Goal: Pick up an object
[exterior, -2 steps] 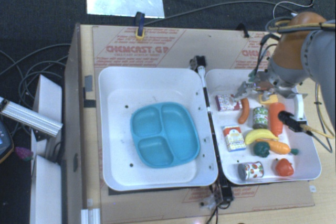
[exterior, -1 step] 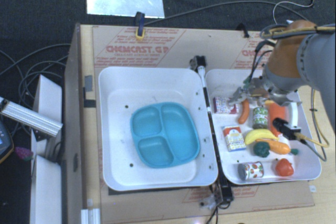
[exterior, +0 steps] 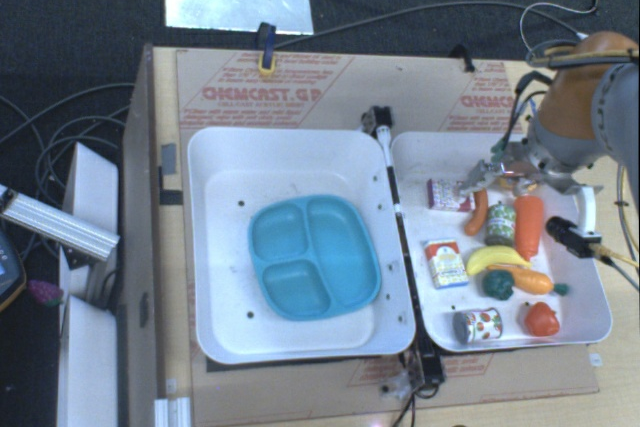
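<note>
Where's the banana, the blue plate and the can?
banana [exterior: 497, 259], camera view, middle of its yellow curve.
blue plate [exterior: 314, 255], camera view, centre divider.
can [exterior: 478, 325], camera view, its printed side.

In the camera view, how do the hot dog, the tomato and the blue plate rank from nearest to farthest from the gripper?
From the gripper:
1. Hot dog, just below it in the right bin.
2. Tomato, at that bin's lower right.
3. Blue plate, across in the left bin.

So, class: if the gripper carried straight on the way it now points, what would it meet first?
The gripper points toward the picture's left and slightly down over the right bin. Probably it would first meet the small pink packet lying just ahead of it, though depth is hard to judge from one slanted view.
</note>
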Robot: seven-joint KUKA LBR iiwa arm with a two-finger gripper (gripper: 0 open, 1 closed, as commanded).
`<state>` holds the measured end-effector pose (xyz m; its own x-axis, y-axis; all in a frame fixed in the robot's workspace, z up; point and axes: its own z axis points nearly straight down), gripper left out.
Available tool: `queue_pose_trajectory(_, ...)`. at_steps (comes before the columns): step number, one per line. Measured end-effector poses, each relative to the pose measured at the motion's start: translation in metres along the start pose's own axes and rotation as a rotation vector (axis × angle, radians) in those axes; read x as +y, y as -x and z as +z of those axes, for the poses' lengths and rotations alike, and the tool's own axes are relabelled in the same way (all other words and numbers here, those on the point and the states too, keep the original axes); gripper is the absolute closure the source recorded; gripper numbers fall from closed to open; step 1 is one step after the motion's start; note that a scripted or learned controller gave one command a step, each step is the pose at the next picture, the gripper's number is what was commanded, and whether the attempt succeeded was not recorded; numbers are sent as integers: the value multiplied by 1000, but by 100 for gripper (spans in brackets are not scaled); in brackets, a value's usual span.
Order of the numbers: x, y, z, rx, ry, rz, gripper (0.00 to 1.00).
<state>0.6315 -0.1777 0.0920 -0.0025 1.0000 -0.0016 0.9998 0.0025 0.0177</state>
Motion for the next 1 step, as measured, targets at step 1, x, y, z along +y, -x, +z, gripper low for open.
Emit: queue_pose_trajectory(1,-19,-43,0,-3,0,0,0)
